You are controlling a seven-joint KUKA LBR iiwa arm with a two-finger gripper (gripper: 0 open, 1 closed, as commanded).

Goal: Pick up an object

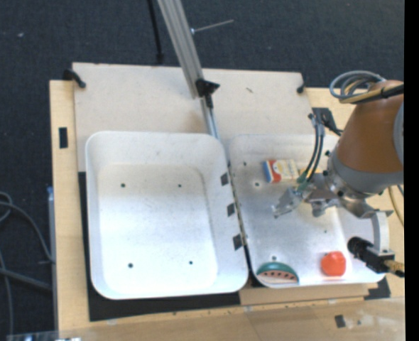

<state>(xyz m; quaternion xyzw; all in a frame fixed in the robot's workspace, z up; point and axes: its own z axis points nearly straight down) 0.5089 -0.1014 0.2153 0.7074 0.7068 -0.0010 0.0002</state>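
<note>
right bin (266,148): small box (279,170), orange ball (333,264), watermelon slice (278,274) | pincer (289,203): grip unclear, perhaps empty

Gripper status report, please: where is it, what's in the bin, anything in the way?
Gripper low over right bin, nothing seen held. Small box just behind it; orange ball and watermelon slice at front. Nothing blocking.

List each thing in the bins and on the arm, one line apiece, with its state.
Carton: lying on its side in the right bin, near the far wall.
Red ball: resting near the right bin's front edge, untouched.
Melon slice: lying at the right bin's front left corner.
Gripper: low over the right bin's middle, holding nothing visible.
Left bin: level, beside the right one.
</note>
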